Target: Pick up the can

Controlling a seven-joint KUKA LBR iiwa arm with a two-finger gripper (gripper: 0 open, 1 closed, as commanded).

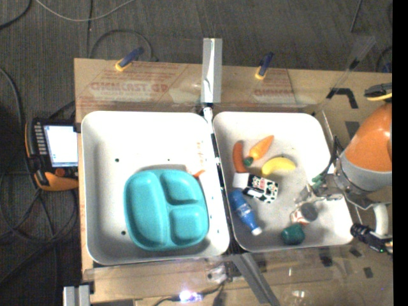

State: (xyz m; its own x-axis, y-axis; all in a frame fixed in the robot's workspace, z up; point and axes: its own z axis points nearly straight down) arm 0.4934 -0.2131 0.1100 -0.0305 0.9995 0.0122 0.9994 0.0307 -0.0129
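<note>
The can (pixel 304 213) lies in the right bin (pixel 319 127) near its front right corner, with a grey top and a red and white side. My gripper (pixel 316 191) hangs just above and behind it, at the end of the grey arm with the orange band (pixel 373 146) that reaches in from the right. From here the gripper looks close to the can's upper edge, and whether they touch is unclear.
The right bin also holds a dark green object (pixel 293 234) in front of the can, a blue bottle (pixel 244 211), a black and white box (pixel 262 188), a banana (pixel 278 165) and two carrots (pixel 260 147). A teal divided plate (pixel 166 209) sits in the left bin (pixel 102 171).
</note>
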